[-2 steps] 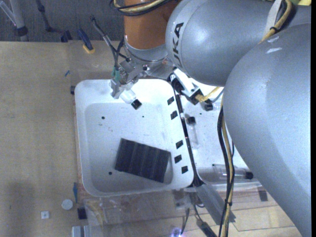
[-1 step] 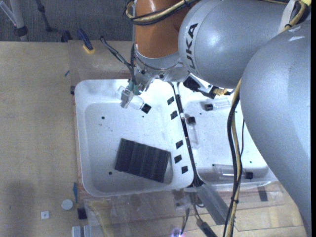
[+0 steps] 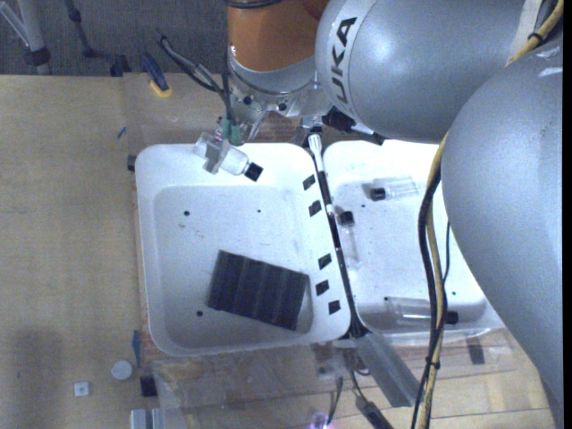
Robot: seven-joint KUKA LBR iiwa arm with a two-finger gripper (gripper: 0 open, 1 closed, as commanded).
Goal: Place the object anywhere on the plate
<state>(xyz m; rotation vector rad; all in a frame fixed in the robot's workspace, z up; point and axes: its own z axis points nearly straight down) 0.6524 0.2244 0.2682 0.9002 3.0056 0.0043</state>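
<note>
Pincer looks clamped on a small clear vial, black-capped, above the far rim of the bin holding the black ridged plate. Probably light, stiff and slippery; mid-body grips safest.

The tan bench bears two shallow white bins, touching along one edge. The near bin lies under the gripper, which hangs over its far rim; the other bin lies off to the gripper's side, towards the arm. Well away from the gripper, by the view's lower left corner, a small pale disc and a tiny square tag rest on bare bench top
</note>
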